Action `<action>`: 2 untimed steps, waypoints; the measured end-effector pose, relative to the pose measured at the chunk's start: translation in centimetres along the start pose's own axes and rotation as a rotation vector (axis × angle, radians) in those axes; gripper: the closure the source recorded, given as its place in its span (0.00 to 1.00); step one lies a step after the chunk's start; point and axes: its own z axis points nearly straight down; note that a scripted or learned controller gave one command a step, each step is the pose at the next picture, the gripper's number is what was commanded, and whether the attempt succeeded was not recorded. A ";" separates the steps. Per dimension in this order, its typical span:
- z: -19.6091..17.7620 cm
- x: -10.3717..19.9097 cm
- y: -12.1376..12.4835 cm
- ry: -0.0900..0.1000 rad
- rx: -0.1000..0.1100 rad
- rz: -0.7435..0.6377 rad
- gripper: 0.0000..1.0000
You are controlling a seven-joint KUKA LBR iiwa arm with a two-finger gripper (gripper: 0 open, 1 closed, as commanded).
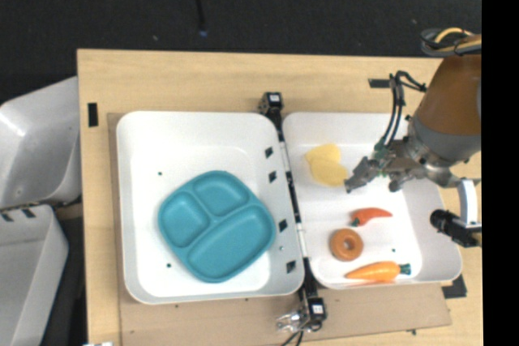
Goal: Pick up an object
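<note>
Currently you have the gripper (366, 175) hanging over the right bin (422, 251), just to the right of the yellow lump (327, 164) that lies near the bin's upper left. Its dark fingers look spread apart, and you can see nothing held between them. Below it, well apart from the fingertips, lie three more items: a red chilli pepper (371, 215), a brown doughnut-shaped ring (347, 244) lower and to the left, and an orange carrot (375, 272) with a green tip along the bin's near edge. The arm (450, 113) enters from the right, orange band above grey wrist. Your left bin (146, 166) holds a teal divided plate (215, 225), resting flat, three compartments facing up.
</note>
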 end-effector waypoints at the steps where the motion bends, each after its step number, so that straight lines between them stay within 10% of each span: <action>1: -0.7 0.0 0.3 -0.002 -0.014 -0.003 0.00; 2: 4.3 -0.7 1.2 -0.003 -0.011 -0.001 0.00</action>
